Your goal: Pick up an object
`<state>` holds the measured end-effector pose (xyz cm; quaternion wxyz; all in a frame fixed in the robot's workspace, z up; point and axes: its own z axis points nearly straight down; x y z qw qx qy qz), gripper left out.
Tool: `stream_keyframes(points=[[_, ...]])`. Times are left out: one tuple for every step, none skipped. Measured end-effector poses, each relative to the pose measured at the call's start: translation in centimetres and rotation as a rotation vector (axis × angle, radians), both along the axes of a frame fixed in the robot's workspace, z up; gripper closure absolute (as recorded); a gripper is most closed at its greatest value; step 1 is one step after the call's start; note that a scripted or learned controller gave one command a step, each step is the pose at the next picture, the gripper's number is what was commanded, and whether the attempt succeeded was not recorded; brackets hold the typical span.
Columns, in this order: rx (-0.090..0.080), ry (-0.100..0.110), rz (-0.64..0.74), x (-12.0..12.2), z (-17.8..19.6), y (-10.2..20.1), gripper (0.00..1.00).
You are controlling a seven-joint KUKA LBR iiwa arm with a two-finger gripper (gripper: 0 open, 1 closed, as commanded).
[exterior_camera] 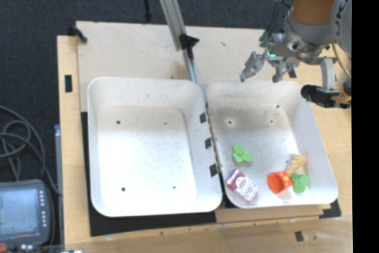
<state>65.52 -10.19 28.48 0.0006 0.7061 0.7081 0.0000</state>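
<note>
The likeliest things to pick lie in the right bin [308, 121], all crowded toward its near edge. The green toy [241, 155] sits alone just behind that cluster, nearer the divider between the bins; it is squat and lobed, with no clear long axis. Nearer the rim from it lies the red and white packet [242, 186], its long axis running on a diagonal from the divider side toward the bin's near rim. Toward the bin's right wall from the packet, the orange cone-like piece [278, 182] touches a tan stick-shaped piece [295, 163] that slants up and away from it, and a second small green piece [300, 182] sits just beside them.

The gripper [267, 70] hangs over the far rim of the right bin, well apart from every object, with its fingers spread and nothing between them.

The step in hand looks like the approach. The green toy by itself seems the safest target, since the fingers can descend around it without nudging neighbours. For the packet, the fingers should probably close across its short side, square to that diagonal. The orange and tan pair risks a glancing grasp.
</note>
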Motion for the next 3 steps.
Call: stream_keyframes(points=[[-0.001,0.004,0.000,0.0,-4.3,0.4,0.00],[-0.001,0.005,-0.004,-0.6,-10.3,-0.2,0.00],[-0.002,0.004,-0.005,-1.3,-14.9,-0.8,0.00]])
